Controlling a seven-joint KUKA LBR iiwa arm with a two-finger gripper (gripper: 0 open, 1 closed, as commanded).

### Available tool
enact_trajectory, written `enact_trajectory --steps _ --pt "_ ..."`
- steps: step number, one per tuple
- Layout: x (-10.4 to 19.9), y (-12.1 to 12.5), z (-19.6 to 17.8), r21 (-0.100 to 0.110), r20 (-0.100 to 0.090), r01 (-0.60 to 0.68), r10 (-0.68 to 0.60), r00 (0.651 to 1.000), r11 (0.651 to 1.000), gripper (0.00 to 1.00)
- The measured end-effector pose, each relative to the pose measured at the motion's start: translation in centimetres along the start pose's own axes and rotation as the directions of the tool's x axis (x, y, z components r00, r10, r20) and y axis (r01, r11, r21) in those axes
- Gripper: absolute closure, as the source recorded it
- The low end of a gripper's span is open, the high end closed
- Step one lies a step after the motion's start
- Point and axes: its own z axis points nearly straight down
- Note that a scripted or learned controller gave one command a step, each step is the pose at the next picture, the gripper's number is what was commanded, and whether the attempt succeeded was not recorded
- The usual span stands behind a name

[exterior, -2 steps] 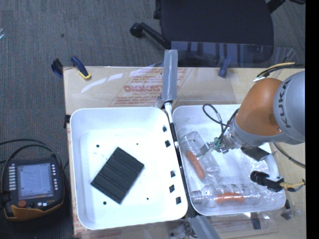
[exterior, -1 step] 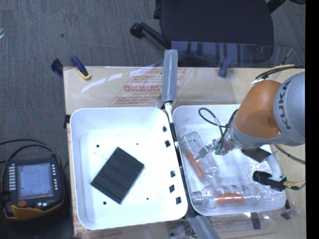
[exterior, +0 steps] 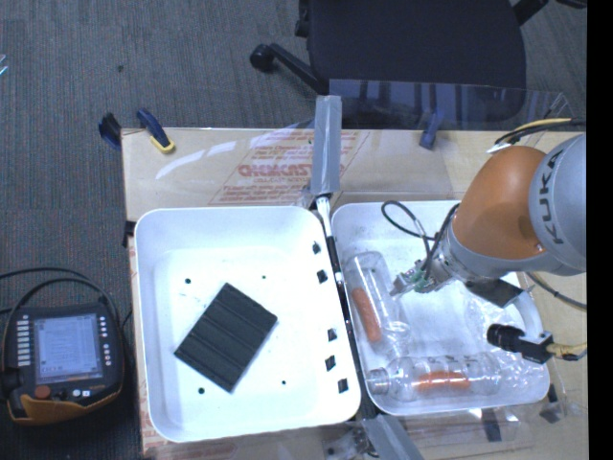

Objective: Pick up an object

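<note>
Two clear bottles (exterior: 372, 305) (exterior: 441, 379) (one black pad (exterior: 226, 336))

White capital letters are running down the grey housing of the arm (exterior: 565, 209) just past its orange band, spelling "KUKA" with the last letter partly cut off at the frame's edge. Red printing is showing on the clear sheet (exterior: 278, 166) lying over the table behind the two bins, but the letters are too blurred to read. The handheld control pendant (exterior: 62, 353) on the floor is displaying a lit screen whose contents are illegible.
</note>
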Motion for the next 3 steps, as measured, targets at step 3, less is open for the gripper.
enact_trajectory --steps 3 --pt "-10.5 -3.3 -0.8 0.084 -0.019 -0.146 0.148 0.989 0.986 0.0"
